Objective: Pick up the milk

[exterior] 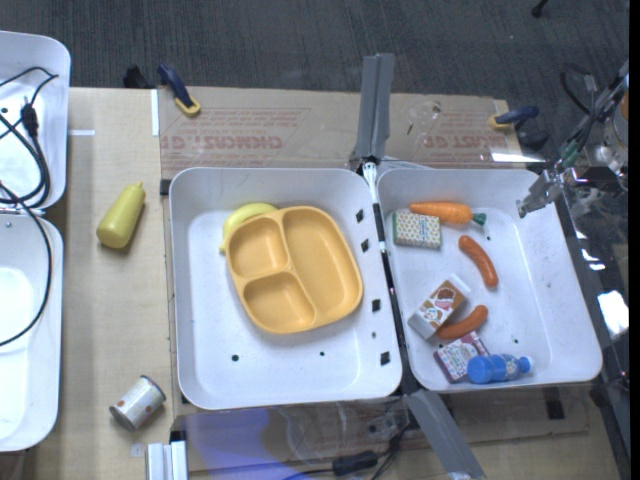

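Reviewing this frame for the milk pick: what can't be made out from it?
- Gripper: a small blur at the right bin's far right corner; finger state unreadable.
- Milk carton: label print too small to read.
- Yellow item: mostly hidden behind the divided plate; identity unclear.
- Pink packet: partly covered by the blue bottle.

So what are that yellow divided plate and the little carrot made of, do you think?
The yellow divided plate looks like moulded plastic: one even colour, a soft matte sheen, rounded compartment walls. The carrot seems to be toy plastic too, judging by its smooth, uniform orange body and stubby green tip, though it is too small here to rule out rubber.
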Motion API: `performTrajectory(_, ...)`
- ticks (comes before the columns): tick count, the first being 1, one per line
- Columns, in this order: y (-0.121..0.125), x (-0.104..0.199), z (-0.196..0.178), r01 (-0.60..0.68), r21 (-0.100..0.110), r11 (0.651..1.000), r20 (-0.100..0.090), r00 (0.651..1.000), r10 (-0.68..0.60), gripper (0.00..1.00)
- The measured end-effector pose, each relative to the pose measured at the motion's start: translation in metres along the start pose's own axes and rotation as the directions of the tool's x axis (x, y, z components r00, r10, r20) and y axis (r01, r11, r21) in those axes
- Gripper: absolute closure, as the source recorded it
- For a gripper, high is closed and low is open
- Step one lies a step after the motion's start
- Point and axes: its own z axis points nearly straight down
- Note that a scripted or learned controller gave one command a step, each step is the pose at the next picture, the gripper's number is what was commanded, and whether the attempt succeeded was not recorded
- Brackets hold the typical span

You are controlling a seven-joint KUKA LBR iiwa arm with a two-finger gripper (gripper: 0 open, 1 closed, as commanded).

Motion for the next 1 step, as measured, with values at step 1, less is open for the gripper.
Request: performTrajectory(1,-0.0492,0.0498,0.1065,-0.093,0.003,0.996,-0.001,0.996,0.093,0.0)
